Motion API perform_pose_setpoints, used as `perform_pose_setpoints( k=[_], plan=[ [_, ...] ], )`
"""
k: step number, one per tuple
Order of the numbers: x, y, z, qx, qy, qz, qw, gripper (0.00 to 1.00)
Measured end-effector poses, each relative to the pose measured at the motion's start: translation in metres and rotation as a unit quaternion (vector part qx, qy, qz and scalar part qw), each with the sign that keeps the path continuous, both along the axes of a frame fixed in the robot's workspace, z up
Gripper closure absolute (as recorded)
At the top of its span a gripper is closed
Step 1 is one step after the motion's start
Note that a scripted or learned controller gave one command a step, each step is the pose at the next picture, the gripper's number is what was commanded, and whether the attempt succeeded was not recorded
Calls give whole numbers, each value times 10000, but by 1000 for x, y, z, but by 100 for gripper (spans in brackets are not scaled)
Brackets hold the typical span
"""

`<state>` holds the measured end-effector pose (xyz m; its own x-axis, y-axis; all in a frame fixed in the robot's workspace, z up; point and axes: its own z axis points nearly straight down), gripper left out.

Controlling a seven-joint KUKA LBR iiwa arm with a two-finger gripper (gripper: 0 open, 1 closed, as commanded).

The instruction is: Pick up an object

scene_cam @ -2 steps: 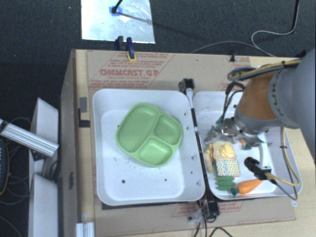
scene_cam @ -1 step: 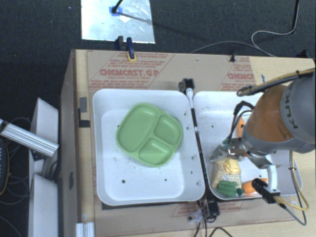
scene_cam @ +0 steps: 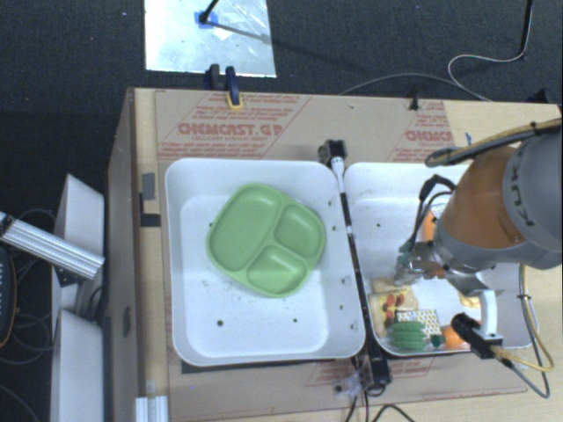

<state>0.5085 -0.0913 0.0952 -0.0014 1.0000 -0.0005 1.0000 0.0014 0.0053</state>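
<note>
The right bin (scene_cam: 383, 200) holds a heap of small items at its front edge. There is a green ribbed piece (scene_cam: 406, 334), a yellow piece with red spots (scene_cam: 390, 304), a pale speckled block (scene_cam: 427, 320) and an orange piece (scene_cam: 454, 338). My gripper (scene_cam: 407, 269) hangs low over the right bin, just behind and above the yellow piece. The grey and orange arm (scene_cam: 493, 214) covers the bin's right half. A small orange thing (scene_cam: 427, 228) peeks out beside the wrist.
The left bin (scene_cam: 189, 323) carries a green divided plate (scene_cam: 266, 239) near its middle. A black divider bar (scene_cam: 348, 236) runs between the bins. Cables (scene_cam: 519, 359) trail along the bench's right front corner.
</note>
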Motion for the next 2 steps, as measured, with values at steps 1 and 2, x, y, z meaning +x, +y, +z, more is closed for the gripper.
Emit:
perform_pose_setpoints(
  k=[1,2],
  plan=[
    [-22,-118,92,-23,0,-18,10000,100],
    [-21,-116,91,-5,11,-2,10000,0]
  ],
)
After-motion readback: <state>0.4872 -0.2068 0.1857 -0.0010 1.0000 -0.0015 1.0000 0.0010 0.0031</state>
